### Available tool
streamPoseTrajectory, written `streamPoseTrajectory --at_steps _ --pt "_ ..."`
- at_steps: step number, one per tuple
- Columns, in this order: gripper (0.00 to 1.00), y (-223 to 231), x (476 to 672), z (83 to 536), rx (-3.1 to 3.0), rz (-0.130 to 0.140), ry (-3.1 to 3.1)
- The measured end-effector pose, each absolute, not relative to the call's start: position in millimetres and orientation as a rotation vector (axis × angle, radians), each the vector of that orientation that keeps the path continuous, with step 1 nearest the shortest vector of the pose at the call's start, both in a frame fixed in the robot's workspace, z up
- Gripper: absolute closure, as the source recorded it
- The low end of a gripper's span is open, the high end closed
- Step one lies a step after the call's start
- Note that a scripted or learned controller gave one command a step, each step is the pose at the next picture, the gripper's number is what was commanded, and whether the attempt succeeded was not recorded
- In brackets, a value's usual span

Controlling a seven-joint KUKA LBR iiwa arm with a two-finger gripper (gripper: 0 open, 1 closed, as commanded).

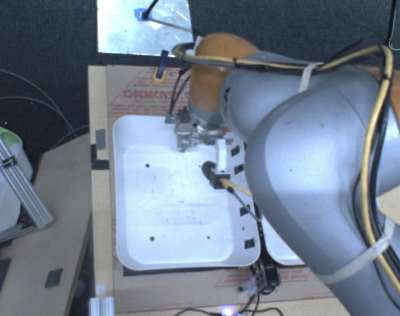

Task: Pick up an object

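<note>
My gripper (185,137) hangs over the far edge of the left white bin (130,196), just below the orange band (216,51) of the wrist. Its metal end points down at the bin's back wall. A small black piece (211,172) with a yellowish cable sits by the bin's right wall, close under the wrist; I cannot tell whether it is a loose object or part of the arm. The bulky grey arm (318,163) covers most of the right bin (285,254), so whatever lies in there is hidden.
The bins rest on a cardboard sheet (137,91) on the bench. A shiny metal plate (143,15) lies beyond the bench's far edge. An aluminium frame (15,176) stands at the left. Cables and clips gather at the bench's front edge (256,285).
</note>
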State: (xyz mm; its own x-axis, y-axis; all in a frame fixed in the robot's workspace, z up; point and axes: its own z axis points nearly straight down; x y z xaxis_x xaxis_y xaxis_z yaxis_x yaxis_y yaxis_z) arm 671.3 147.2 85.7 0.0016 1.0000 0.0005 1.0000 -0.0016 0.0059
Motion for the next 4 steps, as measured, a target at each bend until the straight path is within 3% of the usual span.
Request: streamPoseTrajectory --at_steps 1,2,3,4 --pt "1.00 112.9 669.0 84.7 2.222 0.000 2.219" --pt "1.00 87.4 578.6 190.8 2.223 0.005 2.219" --pt "1.00 12.2 591.9 250.9 2.222 0.006 2.211" --pt "0.00 16.9 590.9 247.2 2.218 0.003 2.222"
